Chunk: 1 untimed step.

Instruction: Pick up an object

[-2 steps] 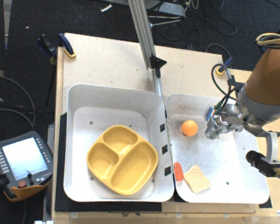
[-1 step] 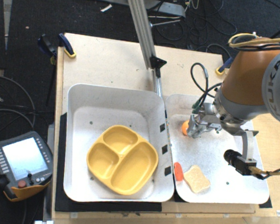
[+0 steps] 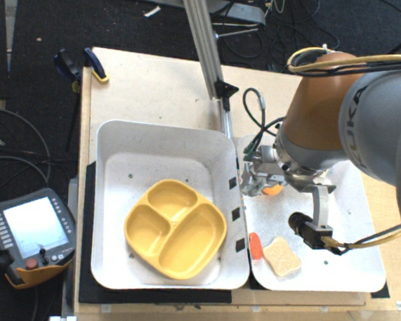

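Your gripper (image 3: 258, 179) sits low over the right bin (image 3: 365, 207), near its left wall, w/ a small orange object (image 3: 274, 190) touching or just beside it on its right; can't tell whether it's gripped. The tan sponge-like block (image 3: 281, 256) and red-orange piece (image 3: 255, 245) lie nearer the front edge. Only partial lettering, likely "KUKA", reads on the arm (image 3: 374, 116).

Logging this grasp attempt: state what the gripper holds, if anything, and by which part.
Cannot be told. The gripper sits low in the right bin, right beside a small orange object, but its hold is not visible.
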Motion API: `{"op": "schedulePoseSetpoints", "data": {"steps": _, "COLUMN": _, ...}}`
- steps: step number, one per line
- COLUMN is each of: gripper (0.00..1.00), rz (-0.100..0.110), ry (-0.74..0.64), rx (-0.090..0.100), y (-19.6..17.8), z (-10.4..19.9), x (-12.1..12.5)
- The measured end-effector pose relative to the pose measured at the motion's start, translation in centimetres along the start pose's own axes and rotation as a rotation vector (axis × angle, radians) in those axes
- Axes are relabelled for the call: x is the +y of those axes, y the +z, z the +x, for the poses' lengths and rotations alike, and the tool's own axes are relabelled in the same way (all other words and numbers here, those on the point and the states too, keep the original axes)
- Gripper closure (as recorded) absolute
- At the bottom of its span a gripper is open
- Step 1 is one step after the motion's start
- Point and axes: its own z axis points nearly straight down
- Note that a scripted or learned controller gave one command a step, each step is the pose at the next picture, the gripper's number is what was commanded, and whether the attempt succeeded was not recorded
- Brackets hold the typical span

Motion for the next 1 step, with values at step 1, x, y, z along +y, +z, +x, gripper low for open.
{"op": "schedulePoseSetpoints", "data": {"steps": 1, "gripper": 1.0, "rz": -0.003, "ry": -0.001, "rx": 0.0, "y": -1.06, "z": 5.83, "x": 0.21}}
